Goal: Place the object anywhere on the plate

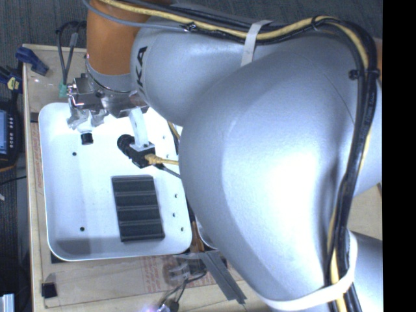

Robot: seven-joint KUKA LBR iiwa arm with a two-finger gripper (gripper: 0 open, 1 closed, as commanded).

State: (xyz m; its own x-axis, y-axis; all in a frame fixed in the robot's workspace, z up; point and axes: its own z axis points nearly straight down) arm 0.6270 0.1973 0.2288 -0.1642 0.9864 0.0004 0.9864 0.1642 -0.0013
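At the near edge, the wooden bench point(104, 275) carries a small black block point(49, 288) at its left corner and a cluster of metal fittings point(185, 272) further right. Just beyond them is the near rim of the left white bin point(68, 197).

A dark ribbed slab point(137, 207) lies flat on the bin floor, towards the near right, with bare white floor on every side. A few small dark specks dot the floor to its left.

Further in, near the far left corner of the bin, the gripper point(83, 123) hangs low over the floor. Whether it is open or closed cannot be told. A small black piece point(86, 138) sits just on its near side, well apart from the ribbed slab. It is too small to tell whether it is gripped or lies on the floor.

The grey arm point(273, 174) reaches in from the right and blocks the whole right side of the bench, covering the bin's right rim. Its orange band point(110, 38) stands above the wrist at the far side.

Beyond the bin, a blue clamp point(29, 60) and dark cables point(65, 44) sit at the far left corner of the bench. A device with a blue screen point(6, 132) is off its left edge.
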